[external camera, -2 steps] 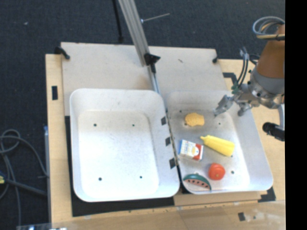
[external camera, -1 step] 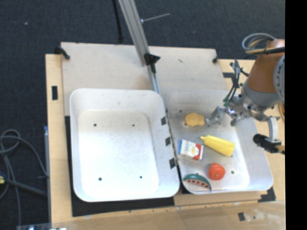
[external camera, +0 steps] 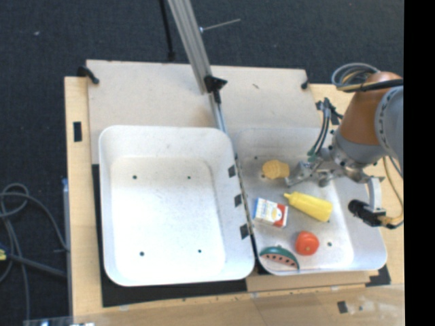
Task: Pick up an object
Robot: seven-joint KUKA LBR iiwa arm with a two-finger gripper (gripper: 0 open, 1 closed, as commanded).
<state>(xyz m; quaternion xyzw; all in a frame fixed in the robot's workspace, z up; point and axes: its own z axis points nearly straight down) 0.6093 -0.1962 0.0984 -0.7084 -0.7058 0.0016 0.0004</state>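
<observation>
Bench (external camera: 81,182): flat pale wood board, square-cornered, under a lighter sheet at the back.

Left bin (external camera: 166,206): shallow white plastic tray, rounded corners, faintly speckled floor with four small dark dots.

Right bin (external camera: 363,246): same white plastic, rounded corners, edge to edge with the left bin; holds all loose goods.

Arm (external camera: 370,121): grey shell with orange band, cabled, reaching in from the right over the right bin's far side.

Metal rail (external camera: 190,39): ribbed silver bar, slanting from the top edge down to the gap between the bins.

Gripper (external camera: 302,175): grey metal, low over the right bin, just beside the biscuit; fingers too small and blurred to tell whether spread or closed.

Yellow bottle (external camera: 310,206): smooth, tapered, lying on its side mid-bin, below the gripper.

Carton (external camera: 270,213): small box, white with red and blue print, near the bin's left wall.

Watermelon slice (external camera: 279,259): half-round, green rind, red face, at the near edge.

Biscuit (external camera: 275,170): round, tan, matte.

Tomato (external camera: 307,243): small, round, glossy red-orange, near the front.
</observation>
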